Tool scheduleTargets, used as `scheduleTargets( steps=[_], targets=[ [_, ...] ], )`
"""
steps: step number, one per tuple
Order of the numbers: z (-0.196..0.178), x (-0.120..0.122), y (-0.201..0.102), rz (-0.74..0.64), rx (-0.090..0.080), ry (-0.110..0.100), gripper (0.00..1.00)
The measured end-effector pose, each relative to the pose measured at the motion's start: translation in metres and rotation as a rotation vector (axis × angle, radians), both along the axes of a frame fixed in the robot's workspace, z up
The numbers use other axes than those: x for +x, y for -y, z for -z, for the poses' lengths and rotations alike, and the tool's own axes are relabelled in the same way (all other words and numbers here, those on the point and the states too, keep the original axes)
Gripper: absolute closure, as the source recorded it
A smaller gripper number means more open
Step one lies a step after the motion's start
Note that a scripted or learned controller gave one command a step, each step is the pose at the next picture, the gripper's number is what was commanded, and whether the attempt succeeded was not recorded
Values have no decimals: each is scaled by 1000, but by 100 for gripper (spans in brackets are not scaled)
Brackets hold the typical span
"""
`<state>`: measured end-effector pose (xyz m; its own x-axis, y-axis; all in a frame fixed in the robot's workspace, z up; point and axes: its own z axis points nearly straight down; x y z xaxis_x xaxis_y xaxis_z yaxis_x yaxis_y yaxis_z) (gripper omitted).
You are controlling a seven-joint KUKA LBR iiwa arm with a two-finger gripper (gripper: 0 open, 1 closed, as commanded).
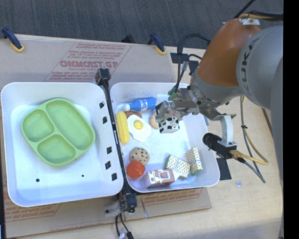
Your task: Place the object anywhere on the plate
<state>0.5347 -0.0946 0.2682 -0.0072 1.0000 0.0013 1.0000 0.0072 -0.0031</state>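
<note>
1. Gripper (pixel 168 114) position: it is seen low over the upper middle of the right bin (pixel 205 148), carried by the grey arm (pixel 239 59) with its orange band, which reaches in from the right.
2. Whether anything is gripped cannot be told; the tool's tip is hidden in dark clutter, and a black-and-white spotted object (pixel 169 125) is seen directly beneath it, touching or just under it.
3. The green plate (pixel 57 131), divided into three compartments, is laid in the left bin (pixel 20 183), well apart from the tool.
4. Around the tool, a blue bottle (pixel 142 104) is found lying just to its left, and a fried egg (pixel 138 126) lies below the bottle, with a corn cob (pixel 122 127) beside the bin's left wall.
5. Nearer the front edge, a cookie (pixel 139 156), a red tomato (pixel 136 170), a small carton (pixel 160 177) and two patterned packets (pixel 184 164) are gathered.
6. Both bins are set on a cardboard sheet (pixel 89 61) held by blue clamps (pixel 12 39).
</note>
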Motion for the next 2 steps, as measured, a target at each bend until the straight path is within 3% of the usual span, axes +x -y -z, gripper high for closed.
scheduleTargets(
  steps=[1,2],
  targets=[
    [163,-45,6,2,-3,3,100],
    [-120,25,47,2,-1,3,100]
  ],
)
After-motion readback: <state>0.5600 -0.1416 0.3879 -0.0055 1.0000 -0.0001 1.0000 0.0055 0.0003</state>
